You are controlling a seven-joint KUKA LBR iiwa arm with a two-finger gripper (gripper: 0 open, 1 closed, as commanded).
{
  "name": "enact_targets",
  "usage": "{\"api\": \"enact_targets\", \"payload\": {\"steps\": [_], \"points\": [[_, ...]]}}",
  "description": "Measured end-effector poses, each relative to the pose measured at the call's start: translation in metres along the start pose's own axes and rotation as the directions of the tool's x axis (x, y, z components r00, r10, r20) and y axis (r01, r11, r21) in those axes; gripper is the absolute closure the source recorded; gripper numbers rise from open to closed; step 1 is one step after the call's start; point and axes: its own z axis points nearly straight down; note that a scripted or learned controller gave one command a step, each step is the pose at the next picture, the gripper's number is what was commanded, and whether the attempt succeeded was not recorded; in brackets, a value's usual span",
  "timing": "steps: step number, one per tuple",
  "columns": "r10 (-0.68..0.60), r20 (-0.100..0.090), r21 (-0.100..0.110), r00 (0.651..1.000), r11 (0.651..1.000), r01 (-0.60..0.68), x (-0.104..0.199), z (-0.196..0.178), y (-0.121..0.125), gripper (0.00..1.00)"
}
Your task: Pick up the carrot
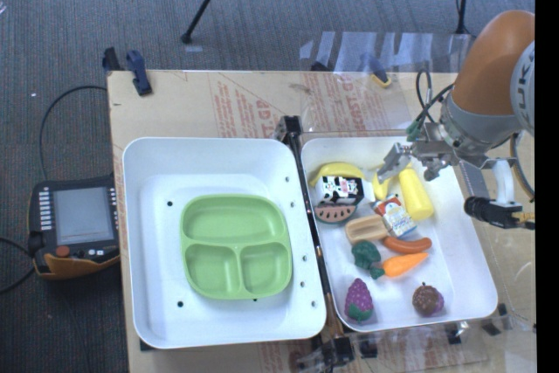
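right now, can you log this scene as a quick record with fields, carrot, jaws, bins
carrot: carrot lies flat in the right bin, beside the broccoli, below the sausage
gripper: gripper above the bin's far end, near the corn cob; jaws open, nothing between them
left bin: left bin holds a green divided plate
task state: carrot not yet picked up

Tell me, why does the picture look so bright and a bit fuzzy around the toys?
In the camera view, strong light washes out the two white bins, so their walls show little shading; the whole frame is soft, blurring small toys like the carrot and the label on the milk carton; clear tape on the bench's far edge glints.
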Motion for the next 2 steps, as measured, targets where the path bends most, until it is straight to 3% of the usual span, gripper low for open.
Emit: {"api": "enact_targets", "payload": {"steps": [1,2], "points": [[-0.398,-0.004,0.005,0.917,0.917,0.398,-0.013,0.051,-0.054,0.0],[-0.3,-0.005,0.01,0.954,0.954,0.3,-0.055,0.117,-0.125,0.0]]}}
